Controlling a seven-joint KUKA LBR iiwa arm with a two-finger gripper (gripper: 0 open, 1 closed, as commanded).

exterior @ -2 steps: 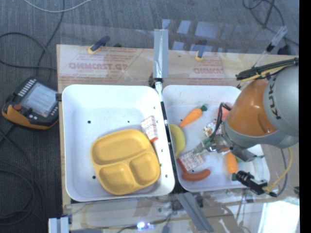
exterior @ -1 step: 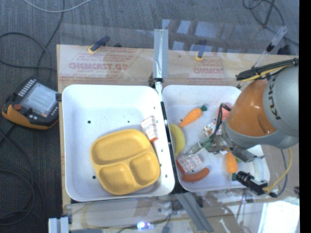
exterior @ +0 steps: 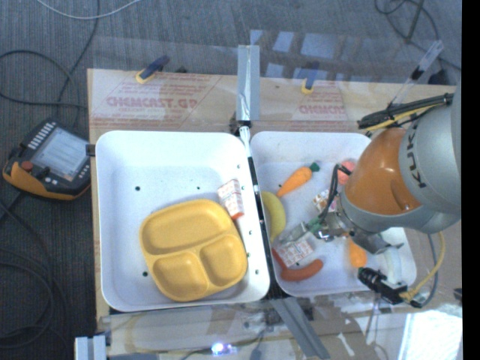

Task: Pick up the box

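In the right bin (exterior: pixel 390 265), the arm (exterior: pixel 397 178) hides its jaws; their state is unclear

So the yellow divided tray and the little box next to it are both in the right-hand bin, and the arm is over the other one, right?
Not quite. The camera view shows the yellow divided tray and the little box beside it in the left bin. The arm is over the other one, the right bin, as you said.
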